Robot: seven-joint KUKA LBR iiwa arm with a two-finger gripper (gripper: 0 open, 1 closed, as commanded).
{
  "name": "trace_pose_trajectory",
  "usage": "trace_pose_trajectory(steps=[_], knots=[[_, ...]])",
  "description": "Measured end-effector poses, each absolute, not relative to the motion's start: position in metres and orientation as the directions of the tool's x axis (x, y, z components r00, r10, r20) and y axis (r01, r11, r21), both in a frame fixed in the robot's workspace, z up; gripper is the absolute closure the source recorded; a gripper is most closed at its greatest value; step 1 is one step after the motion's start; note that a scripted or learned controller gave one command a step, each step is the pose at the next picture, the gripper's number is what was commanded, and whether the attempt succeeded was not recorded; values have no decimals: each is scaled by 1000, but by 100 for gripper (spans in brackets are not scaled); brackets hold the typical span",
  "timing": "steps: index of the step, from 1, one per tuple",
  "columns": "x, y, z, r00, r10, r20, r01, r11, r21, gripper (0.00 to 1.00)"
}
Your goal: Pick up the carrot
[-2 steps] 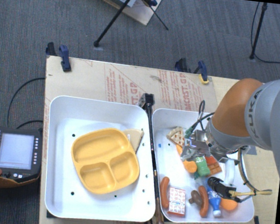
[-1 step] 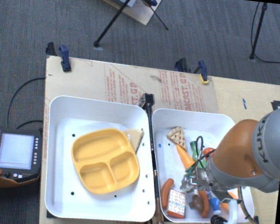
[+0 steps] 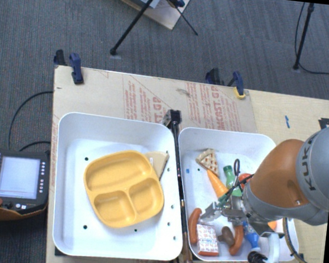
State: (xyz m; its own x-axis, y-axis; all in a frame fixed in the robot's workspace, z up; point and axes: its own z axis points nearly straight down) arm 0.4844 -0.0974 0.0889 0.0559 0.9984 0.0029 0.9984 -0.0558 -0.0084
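I see the carrot (image 3: pixel 217 184) lying aslant in the right bin (image 3: pixel 194 139), just below the waffle piece (image 3: pixel 208 161). My gripper (image 3: pixel 217 209) hovers just below the carrot's lower end, fingers spread, nothing held. I judge the toy light, rigid and slick; I'd pinch it across the thick middle, where it tapers least.

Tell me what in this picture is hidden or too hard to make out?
- Carrot: its lower end runs under the arm.
- Right bin: its right side lies hidden beneath the arm.
- Small toys near the sausage: too small to name.
- Tripod: cut off by the top edge.
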Motion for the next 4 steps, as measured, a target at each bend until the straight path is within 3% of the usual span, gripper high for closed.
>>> trace_pose_trajectory(steps=[1, 2, 3, 4], knots=[[484, -97, 96, 62, 998, 5, 998, -62, -13, 100], [477, 15, 187, 151, 989, 5, 989, -151, -4, 100], [519, -47, 223, 495, 869, -3, 869, -495, -7, 100], [497, 59, 183, 528, 849, -5, 849, -528, -14, 100]])
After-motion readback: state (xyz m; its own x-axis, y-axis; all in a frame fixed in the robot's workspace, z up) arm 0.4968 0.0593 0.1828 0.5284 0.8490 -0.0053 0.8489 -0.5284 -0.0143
